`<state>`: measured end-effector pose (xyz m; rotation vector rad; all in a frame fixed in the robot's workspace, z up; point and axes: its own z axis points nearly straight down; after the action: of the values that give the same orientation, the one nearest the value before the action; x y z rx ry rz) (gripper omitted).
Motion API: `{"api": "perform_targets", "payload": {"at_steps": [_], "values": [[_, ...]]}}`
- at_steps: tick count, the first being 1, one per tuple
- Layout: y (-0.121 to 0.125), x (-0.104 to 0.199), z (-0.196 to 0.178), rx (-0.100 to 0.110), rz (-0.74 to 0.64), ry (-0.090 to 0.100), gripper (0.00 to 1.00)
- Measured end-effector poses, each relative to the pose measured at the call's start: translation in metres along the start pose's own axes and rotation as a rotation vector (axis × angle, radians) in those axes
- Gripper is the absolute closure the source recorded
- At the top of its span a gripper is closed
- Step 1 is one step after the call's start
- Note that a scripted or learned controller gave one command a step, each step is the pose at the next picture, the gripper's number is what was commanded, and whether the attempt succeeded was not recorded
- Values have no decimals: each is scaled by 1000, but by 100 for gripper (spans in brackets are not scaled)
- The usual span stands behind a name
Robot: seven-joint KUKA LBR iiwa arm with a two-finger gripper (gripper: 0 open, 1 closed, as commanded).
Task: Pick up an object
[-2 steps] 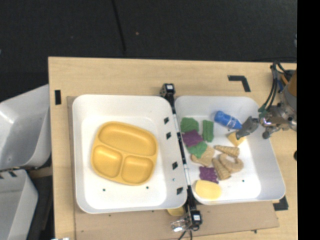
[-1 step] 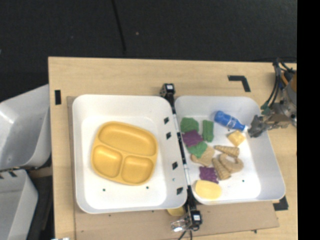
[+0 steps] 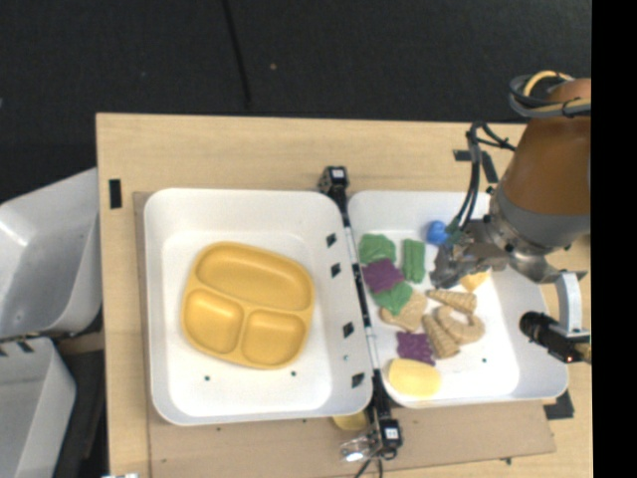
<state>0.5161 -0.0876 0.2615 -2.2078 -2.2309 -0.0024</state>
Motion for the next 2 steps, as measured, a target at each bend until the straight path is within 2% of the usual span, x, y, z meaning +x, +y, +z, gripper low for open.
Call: {"api": "perform_targets", "payload": {"at_steps": [1,2], "values": [[-25,109,-1,-1,-3,2,100],[-24,190,-65,-8,-2,0,100]]}}
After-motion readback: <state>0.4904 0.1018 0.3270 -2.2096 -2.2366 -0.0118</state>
